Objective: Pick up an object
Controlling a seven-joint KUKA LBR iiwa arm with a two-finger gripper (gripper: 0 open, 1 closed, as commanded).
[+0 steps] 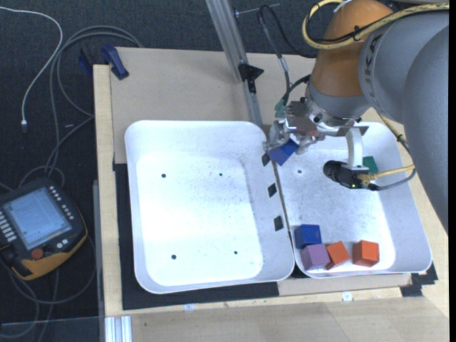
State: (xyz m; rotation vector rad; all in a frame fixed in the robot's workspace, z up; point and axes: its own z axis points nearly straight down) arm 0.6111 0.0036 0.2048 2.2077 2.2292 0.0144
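My gripper (284,145) hangs over the back left corner of the right bin (399,212), close to the rim it shares with the left bin (142,148). A small blue block (283,154) sits tilted between its fingers, lifted off the bin floor, and the gripper is shut on it. Along the right bin's front edge lie a blue cube (308,234), a purple cube (314,256), an orange cube (337,254) and a red-orange cube (365,252). A small green piece (370,164) peeks out beside the wrist hardware.
A slanted aluminium post (226,34) rises just behind the gripper. Black wrist hardware with a yellow cable (345,173) hangs over the right bin's middle. A teach pendant (35,226) and cables lie on the floor at left. A blue clamp (114,61) grips the bench's back left corner.
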